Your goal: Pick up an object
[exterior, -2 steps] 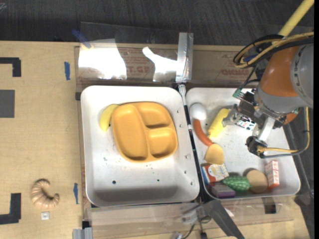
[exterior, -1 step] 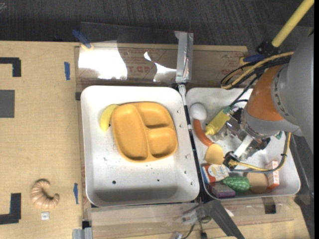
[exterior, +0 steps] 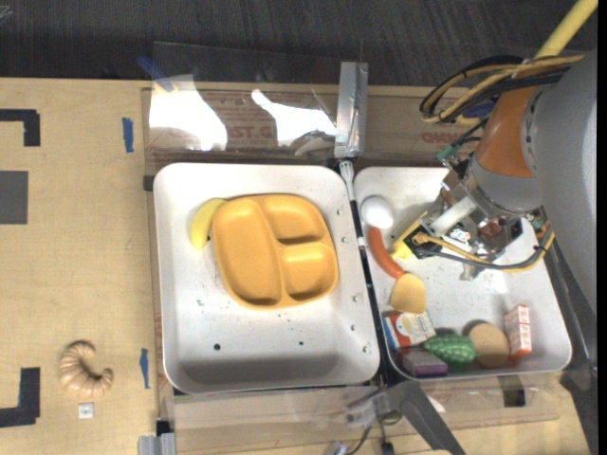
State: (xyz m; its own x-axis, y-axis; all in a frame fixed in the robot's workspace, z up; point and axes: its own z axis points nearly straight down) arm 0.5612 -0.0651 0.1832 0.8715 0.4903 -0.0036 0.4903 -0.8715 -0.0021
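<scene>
Brown cardboard (exterior: 285, 126): red lettering, unreadable.

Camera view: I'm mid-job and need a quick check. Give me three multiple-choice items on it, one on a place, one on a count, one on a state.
1. Where does the orange divided tray lie?
A. left bin
B. right bin
C. on the bench outside the bins

2. How many compartments does the tray show?
A. one
B. three
C. five

3. How does the tray sit?
A. flat, open side up
B. upside down
C. standing on edge

Answers:
1. A, it rests in the left bin, partly over a yellow object.
2. B, ridges split it into one long and two smaller sections.
3. A, its hollows face the camera.
</scene>
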